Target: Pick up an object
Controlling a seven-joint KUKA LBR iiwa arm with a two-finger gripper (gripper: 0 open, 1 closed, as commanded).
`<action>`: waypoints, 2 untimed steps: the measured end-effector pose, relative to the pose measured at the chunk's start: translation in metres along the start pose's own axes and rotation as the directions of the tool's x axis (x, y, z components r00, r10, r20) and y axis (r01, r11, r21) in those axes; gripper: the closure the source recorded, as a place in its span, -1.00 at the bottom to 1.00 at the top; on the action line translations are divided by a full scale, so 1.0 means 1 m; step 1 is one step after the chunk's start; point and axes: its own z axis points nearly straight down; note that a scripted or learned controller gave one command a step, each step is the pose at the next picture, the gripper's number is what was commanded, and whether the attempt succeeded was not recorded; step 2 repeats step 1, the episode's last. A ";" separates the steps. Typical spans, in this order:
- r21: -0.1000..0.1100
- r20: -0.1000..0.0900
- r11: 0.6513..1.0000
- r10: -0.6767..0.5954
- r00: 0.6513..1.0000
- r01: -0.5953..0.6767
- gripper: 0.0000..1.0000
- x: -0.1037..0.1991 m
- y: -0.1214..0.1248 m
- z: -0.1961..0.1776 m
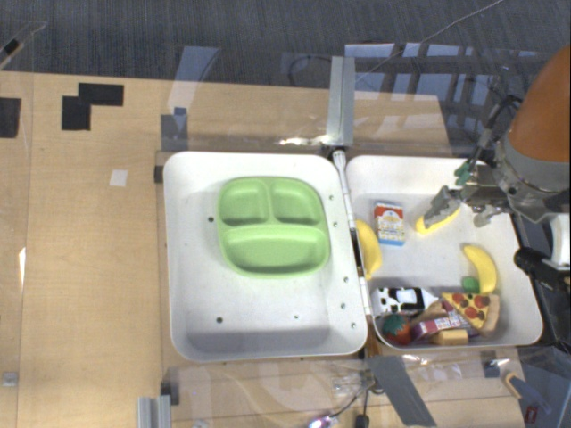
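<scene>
Camera view, from the biggest things down: the left bin (192, 266) fills the middle of the frame and bears a green divided plate (272, 225); the right bin (419, 185) sits against it at right, with the arm's orange band (544, 114) at the upper right edge. The gripper (446, 210) hangs over the right bin's upper part, and a small yellow banana piece (437, 220) seems to lie between its fingers, which look closed to a narrow gap, though the grip itself is hard to make out. As a toy it should be light, stiff and smooth, so likely to slip; taking it across its middle seems safest. Lower right lie a whole banana (483, 267), a pizza slice (470, 308) and a jumbled pile (415, 315) whose pieces overlap. A small carton (389, 222) and another banana (368, 249) rest near the divider.
</scene>
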 end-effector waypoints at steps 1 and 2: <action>0.001 0.000 1.000 -0.018 1.000 0.018 -1.00 0.003 0.050 0.131; 0.001 0.000 1.000 -0.018 1.000 0.018 -1.00 0.003 0.050 0.131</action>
